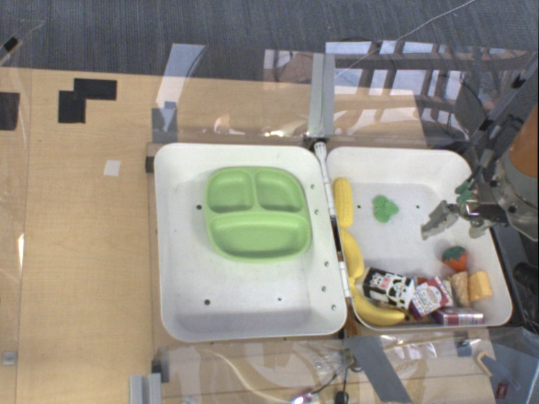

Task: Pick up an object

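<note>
A light green, three-compartment plastic tray (257,212) is lying in the middle of the left shallow white bin (181,310). In the right shallow white bin (421,168), a yellow corn cob (343,202) is lying along the left wall, with a yellow banana (364,293) curving below it toward the front wall. A small green leafy piece (386,209) is sitting alone near the bin's middle. A black-and-white carton (388,288), a red packet (431,296) and a tan bread-like piece (471,288) are crowding the front right corner (all touching or nearly so). A small orange-red item with a green top (456,257) is resting just above them. The two-finger gripper (456,218) is hanging over the right side with its fingers spread apart, gripping nothing.
</note>
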Robot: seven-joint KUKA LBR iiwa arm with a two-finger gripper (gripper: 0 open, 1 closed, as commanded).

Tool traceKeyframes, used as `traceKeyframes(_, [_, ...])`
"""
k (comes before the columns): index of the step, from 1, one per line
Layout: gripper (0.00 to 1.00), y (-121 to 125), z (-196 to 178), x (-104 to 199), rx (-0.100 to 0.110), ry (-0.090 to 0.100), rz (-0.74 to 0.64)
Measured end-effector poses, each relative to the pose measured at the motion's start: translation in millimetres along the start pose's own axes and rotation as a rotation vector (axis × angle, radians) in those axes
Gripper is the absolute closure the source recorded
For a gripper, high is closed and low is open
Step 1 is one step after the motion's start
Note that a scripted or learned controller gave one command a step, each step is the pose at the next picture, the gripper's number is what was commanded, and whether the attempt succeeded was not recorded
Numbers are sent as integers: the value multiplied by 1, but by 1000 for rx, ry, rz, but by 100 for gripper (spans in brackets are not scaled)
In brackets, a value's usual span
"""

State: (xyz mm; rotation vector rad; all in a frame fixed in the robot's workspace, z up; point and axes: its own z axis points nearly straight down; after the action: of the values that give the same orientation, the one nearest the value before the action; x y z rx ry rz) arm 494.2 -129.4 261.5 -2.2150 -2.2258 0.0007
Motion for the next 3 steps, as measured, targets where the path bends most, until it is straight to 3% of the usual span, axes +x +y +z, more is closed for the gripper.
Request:
traceKeyframes(1, [0,50,-19,34,-1,0,65])
traceKeyframes(2, [0,84,168,19,-1,0,153])
traceKeyframes(3, [0,135,173,0,-12,0,36])
